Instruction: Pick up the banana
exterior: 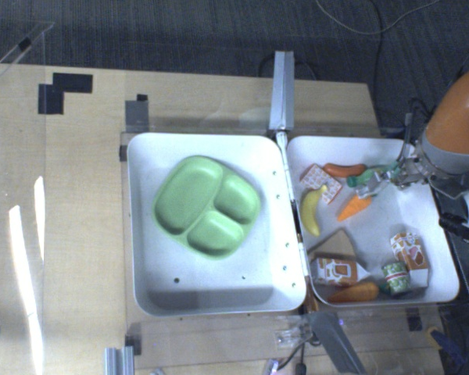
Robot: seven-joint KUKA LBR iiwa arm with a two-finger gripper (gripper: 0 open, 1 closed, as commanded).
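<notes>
Camera view showed the banana lying by the right bin's left wall; our jaws' state we could not tell; we judged a centred descent best.

Glossy plastic-looking banana & green plate; light wood-look bench.

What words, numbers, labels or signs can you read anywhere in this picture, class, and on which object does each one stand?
No text can be read.
Brown carton: printed patches, too blurred to read.
Small green can: label too small to read.
Waffle-patterned packet: pattern, no legible letters.
Checked piece above the banana: a grid, no words.
Black marks on the bench: plain shapes, not letters.
</notes>
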